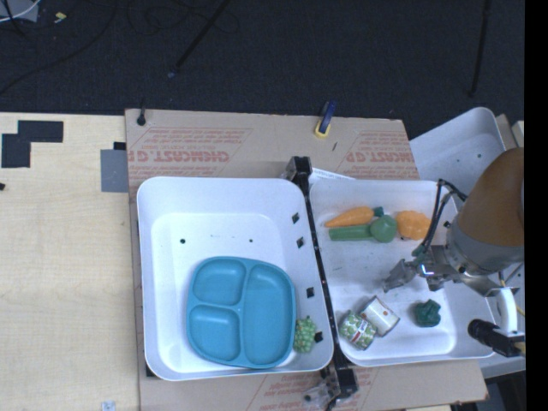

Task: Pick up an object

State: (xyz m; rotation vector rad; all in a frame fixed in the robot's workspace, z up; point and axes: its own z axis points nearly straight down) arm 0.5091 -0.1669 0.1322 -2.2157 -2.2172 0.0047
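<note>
Seen from above at a slant: two white bins side by side on a brown cardboard sheet (257, 148) atop a pale wooden bench (60, 255).

In the left bin (163, 204), a blue divided plate (241, 311) toward the near side, with a small bunch of green grapes (305, 335) just beside its right edge, against the wall between the bins.

In the right bin (342, 268), along the far side, an orange carrot (350, 217) touching a green vegetable with a long stem (368, 230), and a small orange fruit (413, 223) just to the right of it. Near the front, a small tipped-over can with a white and red label (379, 314), touching a crumpled green and white packet (356, 330). To the right of these, a dark green broccoli-like piece (427, 313), apart from the can.

Reaching in from the right, a grey arm with an orange band (495, 208). Gripper (409, 272) low over the middle of the right bin, between the green vegetable and the can, fingers spread apart, nothing between them. Broccoli piece just in front of the wrist, untouched.

At the far edge of the cardboard, a blue and yellow clip (325, 119).
</note>
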